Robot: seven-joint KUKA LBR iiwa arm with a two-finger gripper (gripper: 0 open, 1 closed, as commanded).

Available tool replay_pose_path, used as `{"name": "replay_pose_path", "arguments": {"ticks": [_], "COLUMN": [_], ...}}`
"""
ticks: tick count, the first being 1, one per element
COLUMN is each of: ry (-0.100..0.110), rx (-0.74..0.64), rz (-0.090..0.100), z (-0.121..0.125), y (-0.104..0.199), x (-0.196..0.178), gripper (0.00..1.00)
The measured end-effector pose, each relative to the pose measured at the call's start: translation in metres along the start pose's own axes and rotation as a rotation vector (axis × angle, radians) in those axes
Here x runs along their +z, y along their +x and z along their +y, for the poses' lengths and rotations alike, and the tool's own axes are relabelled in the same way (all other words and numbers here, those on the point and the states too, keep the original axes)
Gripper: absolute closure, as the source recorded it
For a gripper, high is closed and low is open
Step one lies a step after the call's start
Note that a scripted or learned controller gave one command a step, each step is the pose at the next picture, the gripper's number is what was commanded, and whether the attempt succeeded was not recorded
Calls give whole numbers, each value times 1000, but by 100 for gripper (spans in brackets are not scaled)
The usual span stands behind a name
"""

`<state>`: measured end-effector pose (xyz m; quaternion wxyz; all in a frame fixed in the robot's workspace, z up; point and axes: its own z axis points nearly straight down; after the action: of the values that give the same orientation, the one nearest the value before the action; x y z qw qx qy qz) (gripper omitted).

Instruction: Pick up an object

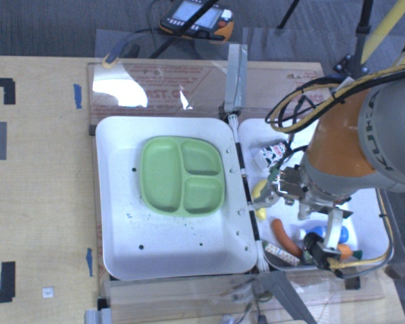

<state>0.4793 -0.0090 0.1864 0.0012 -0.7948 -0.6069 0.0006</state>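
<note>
Leftward, the bench [40, 181] lies wide and open, marked by two black tape corners and two blue tape scraps. Next comes the left bin [115, 181], with all four of its rims unobstructed. One green plate [182, 175] with three compartments sits at its middle, with white floor open all round it, most on the near side.

Two bins in all stand side by side, meeting along a central seam. The right bin [371, 211] is crowded, and the arm [337, 147] hangs over its middle and right. Loose things lie along its left and near edges:

- one black-and-white packet [273, 154] at the far left
- one yellow piece [260, 193] against the left wall
- one red sausage-like thing [283, 235] nearer
- one blue thing [316, 235] right of it
- one small orange piece [344, 252] by the near rim

The jaws sit below the wrist, near the yellow piece; whether they are spread or pressed together I cannot tell.
</note>
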Motion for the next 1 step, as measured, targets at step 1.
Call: {"name": "replay_pose_path", "arguments": {"ticks": [1], "ry": [1], "rx": [-74], "rz": [0], "z": [13], "y": [-49], "x": [3], "gripper": [0]}}
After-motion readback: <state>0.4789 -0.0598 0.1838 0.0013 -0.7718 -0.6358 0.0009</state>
